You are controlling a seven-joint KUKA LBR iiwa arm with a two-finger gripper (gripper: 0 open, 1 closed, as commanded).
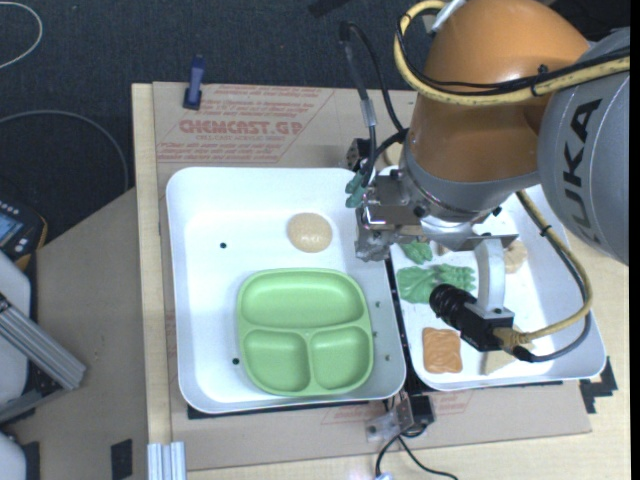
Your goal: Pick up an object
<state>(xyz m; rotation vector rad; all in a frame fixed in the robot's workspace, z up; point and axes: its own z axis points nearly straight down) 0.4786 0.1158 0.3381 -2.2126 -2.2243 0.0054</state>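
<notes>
Cardboard-topped bench [250,118] on dark carpet. Two white bins: left bin [200,268], right bin [560,348]. Arm [490,88] above right bin; gripper [420,238] grip cannot be told. Left bin: one green divided plate [305,328], one beige round piece [310,232] behind plate. Right bin: one green leafy toy [425,278], one orange block [441,350].

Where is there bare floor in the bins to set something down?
Left bin: bare floor along its far and left sides, around the beige round piece, beyond the green divided plate. Right bin is crowded: arm overhead, green toy, orange piece.
</notes>
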